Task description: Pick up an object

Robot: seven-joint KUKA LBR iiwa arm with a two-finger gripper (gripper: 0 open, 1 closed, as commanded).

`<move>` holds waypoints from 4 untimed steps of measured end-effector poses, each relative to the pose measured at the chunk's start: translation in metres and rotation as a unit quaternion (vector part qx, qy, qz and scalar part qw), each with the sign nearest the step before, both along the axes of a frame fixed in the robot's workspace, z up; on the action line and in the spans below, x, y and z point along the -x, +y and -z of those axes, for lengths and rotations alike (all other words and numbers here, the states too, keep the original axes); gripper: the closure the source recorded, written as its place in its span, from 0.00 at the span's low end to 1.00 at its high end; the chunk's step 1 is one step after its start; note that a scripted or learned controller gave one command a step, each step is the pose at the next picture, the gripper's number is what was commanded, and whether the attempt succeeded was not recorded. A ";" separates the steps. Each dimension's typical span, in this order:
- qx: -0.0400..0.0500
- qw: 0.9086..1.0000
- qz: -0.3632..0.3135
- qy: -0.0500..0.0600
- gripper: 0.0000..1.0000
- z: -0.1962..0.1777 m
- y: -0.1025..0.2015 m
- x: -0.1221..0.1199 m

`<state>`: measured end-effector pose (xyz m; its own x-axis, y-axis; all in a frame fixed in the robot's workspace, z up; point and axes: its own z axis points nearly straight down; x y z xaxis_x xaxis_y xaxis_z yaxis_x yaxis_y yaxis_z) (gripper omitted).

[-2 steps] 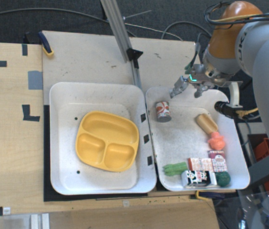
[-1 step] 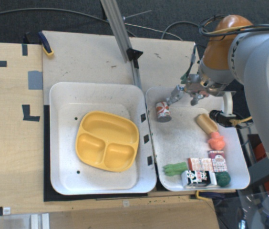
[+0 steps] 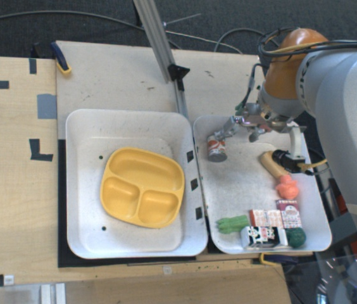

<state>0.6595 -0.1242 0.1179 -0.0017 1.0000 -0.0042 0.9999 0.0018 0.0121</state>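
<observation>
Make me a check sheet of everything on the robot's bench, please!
Surface: bench bears two white bins, left bin and right bin.
Job's things: small can, wooden-handled tool, pink ball, green toy, small cartons, black-and-white carton, green ball, all in right bin.
Clutter: yellow divided tray in left bin.
Grippers: gripper over right bin's far edge, beside the can.
Cables: black cables behind bench.
Surroundings: metal pole, dark floor.

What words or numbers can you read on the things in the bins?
None can be read.
small can: red and white label, too blurred.
red and white cartons: print too small.
black and white carton: pattern, no clear letters.
yellow tray: no writing to be seen.
</observation>
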 end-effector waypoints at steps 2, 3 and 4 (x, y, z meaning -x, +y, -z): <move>-0.002 1.000 0.000 0.005 1.00 -0.050 0.001 -0.001; -0.001 1.000 0.000 0.003 1.00 -0.113 -0.002 -0.001; -0.002 1.000 0.000 0.006 1.00 -0.113 -0.002 -0.001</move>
<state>0.6608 -0.1257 0.2309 -0.0011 1.0000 -0.0006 1.0000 0.0011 -0.0007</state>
